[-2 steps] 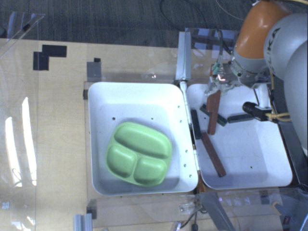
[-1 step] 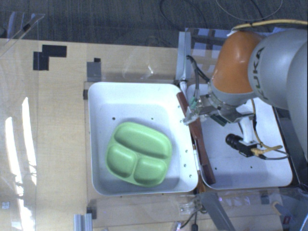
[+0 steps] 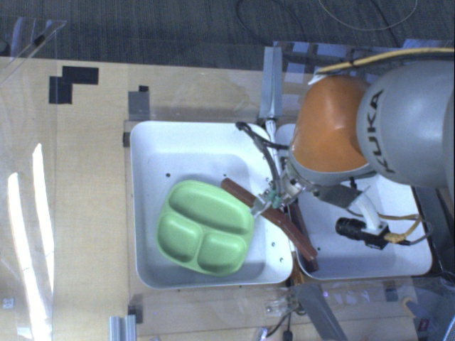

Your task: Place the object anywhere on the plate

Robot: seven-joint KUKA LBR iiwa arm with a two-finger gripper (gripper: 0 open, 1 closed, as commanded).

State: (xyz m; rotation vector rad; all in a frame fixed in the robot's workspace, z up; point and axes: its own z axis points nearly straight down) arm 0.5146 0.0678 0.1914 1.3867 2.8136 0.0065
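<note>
Gripper (image 3: 274, 199) sits low between the two bins, just right of the green plate (image 3: 205, 226), and I cannot tell its state because the metal parts there are small and cluttered. A long brown object (image 3: 281, 222), strip-like and dark reddish, runs diagonally from beside the plate's upper right edge, under the gripper, down to the lower left corner of the right bin (image 3: 398, 261), so it lies across the wall shared by the two bins. Its upper end looks to be touching or just overlapping the plate rim, though the angle leaves that unsure. The plate itself, three compartments, lies tilted in the left bin (image 3: 153, 162). From here several things could go wrong, as I judge it. If the hold on the strip is off-centre or loose, the long piece may pivot and swing when lifted, and its far end could catch on the bin wall. A strip this long also needs to land mostly over the plate; released with only a tip on the rim, it would likely slide off into the bin. The plate looks light and unfixed, so a push from the strip or the tool could shove it away. The arm's bulky orange and grey wrist (image 3: 334, 126) hides much of the right bin from above
</note>
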